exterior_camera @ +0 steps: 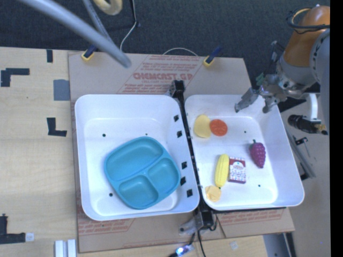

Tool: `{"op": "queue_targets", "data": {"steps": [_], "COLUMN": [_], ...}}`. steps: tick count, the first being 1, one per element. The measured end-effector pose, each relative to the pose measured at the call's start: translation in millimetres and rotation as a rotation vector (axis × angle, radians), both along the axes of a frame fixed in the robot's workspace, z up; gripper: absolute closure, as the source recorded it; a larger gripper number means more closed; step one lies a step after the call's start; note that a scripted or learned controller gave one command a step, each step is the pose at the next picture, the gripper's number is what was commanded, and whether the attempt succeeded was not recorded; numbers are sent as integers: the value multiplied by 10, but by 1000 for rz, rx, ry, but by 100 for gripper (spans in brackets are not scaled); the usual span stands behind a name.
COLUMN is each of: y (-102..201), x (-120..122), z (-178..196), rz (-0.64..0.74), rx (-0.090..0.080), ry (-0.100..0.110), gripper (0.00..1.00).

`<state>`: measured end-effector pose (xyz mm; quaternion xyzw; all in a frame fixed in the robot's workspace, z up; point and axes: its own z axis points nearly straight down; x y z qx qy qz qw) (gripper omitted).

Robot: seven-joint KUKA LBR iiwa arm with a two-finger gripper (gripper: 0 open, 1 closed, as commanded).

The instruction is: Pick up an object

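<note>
Two white bins sit side by side; the right bin (278, 143) holds every candidate — a yellow corn cob (221, 169), small red carton (237, 171), purple grape bunch (258, 153), orange-red tomato (218, 127) and two yellow pieces. The left bin (91, 116) bears a blue divided plate (141, 172). Above the right bin's far rim, the gripper (256, 101) hangs with fingers spread, gripping nothing — an approach stage. Next it likely must pick one target and descend over it.

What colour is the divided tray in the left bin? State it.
Light blue. The divided tray shows best in the camera view, lying in the left bin.
</note>
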<state>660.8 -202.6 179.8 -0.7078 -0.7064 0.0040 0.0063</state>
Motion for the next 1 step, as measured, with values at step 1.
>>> {"op": "queue_targets", "data": {"steps": [1], "y": [7], "x": [30], "z": [88], "rz": [4], "rx": [-3], "ry": [-13], "gripper": [0]}}
